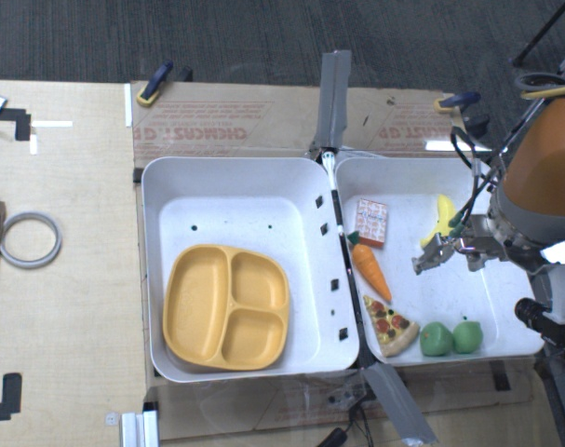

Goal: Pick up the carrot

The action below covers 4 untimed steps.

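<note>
Nearest the camera in the right white bin (505, 347), two round green fruits (451, 338) are sitting beside a triangular pizza-slice toy (390, 328). Just beyond — close to the divider between the bins — the tapered orange carrot (369, 269) is lying flat, its green-topped end pointing far-left and its narrow tip near-right, long axis on a diagonal. It is lying untouched, so the whole pick is waiting. Farther right, the grey two-finger gripper (433, 256) is hovering over the bin floor, well apart from the carrot; it is seemingly holding nothing, though how wide it stands I cannot tell. Beyond are lying a small patterned card (370, 223) and a yellow banana (445, 215).
</note>
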### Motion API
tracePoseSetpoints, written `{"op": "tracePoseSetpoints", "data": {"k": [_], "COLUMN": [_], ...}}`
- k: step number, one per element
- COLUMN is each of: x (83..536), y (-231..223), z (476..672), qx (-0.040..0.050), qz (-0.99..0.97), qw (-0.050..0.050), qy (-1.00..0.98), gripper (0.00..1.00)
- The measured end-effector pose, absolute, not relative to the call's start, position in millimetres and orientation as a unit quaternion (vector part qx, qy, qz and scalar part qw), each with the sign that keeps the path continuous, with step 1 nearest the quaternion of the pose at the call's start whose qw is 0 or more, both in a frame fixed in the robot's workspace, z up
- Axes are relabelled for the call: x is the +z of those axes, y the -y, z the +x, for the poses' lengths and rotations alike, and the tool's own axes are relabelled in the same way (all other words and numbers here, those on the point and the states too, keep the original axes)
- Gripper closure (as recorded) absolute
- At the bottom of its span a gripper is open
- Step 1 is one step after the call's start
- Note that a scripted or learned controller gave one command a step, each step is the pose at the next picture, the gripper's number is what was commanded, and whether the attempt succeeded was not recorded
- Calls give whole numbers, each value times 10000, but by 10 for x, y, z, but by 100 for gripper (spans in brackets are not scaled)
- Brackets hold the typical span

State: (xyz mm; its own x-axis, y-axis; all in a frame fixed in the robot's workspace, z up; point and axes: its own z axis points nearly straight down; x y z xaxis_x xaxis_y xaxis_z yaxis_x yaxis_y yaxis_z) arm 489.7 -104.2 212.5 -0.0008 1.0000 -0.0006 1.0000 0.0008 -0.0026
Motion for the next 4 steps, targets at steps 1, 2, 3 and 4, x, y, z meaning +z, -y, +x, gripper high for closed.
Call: {"op": "tracePoseSetpoints", "data": {"k": [1, 2, 3, 4], "x": [1459, 939, 934, 932], "y": [984, 1020, 1200, 950], "z": [4769, 4789, 5358, 5623], "qx": [9, -10, -11, -10], "qz": [-6119, -6133, -6810, -7875], "qw": [19, -20, -19, -11], "qy": [7909, 7898, 7323, 6163], "gripper": [0, 0, 0, 0]}}
